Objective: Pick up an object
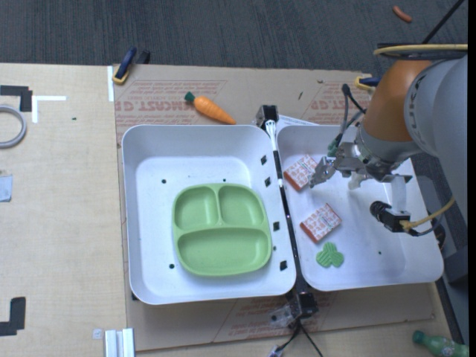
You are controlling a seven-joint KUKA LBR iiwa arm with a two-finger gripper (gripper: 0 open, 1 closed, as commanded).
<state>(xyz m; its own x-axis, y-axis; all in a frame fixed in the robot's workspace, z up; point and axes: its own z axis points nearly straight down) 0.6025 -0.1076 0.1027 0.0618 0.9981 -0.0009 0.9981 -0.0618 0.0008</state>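
Presently the gripper (pixel 325 171) is seen low over the right bin (pixel 416 270), its dark fingers (pixel 321 175) slightly spread with nothing between them. Just to their left, nearly touching, a red-and-white patterned packet (pixel 300 172) is noted lying flat near the bin's left wall, its long axis running from lower left to upper right. A second, similar packet (pixel 320 222) is found nearer the camera, set apart from the fingers, and a small green toy (pixel 329 256) lies beyond that, toward the bin's front. The left bin (pixel 145 274) is occupied by a green divided plate (pixel 221 230); an orange carrot (pixel 210 108) rests outside on the bench. The first packet is judged the nearest candidate, requiring a short leftward shift.
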